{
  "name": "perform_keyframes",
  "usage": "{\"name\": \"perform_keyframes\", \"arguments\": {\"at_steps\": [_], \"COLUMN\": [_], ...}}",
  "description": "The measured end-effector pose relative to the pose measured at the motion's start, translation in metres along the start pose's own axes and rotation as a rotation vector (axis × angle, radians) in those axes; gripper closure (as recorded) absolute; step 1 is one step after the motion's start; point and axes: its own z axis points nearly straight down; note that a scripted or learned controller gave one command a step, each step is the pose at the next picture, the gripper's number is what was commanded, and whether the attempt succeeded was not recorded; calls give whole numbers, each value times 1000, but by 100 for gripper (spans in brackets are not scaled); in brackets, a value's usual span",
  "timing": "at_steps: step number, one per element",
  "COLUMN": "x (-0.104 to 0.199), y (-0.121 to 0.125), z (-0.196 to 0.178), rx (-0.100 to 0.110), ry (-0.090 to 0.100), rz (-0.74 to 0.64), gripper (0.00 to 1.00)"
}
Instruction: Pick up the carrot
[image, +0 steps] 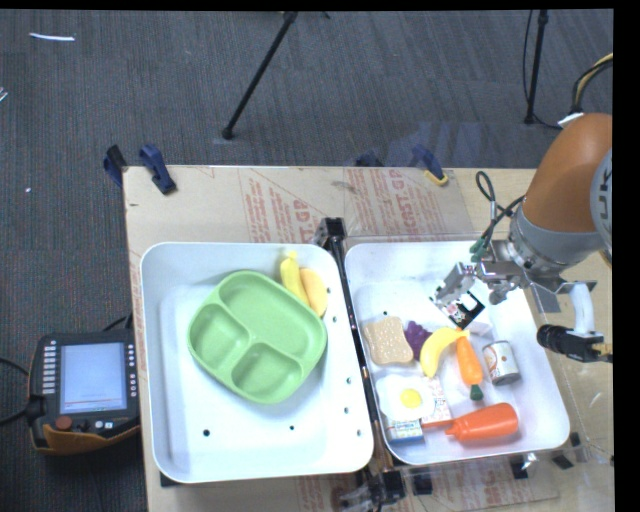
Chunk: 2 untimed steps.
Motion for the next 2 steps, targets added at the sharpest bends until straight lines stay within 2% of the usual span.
{"name": "perform_keyframes", "arguments": {"at_steps": [1, 2], "x": [-14, -17], "y": [-46, -44], "z": [106, 94], "rx": [3, -2], "ry": [3, 3], "rz": [-28, -22], "gripper": [0, 100]}}
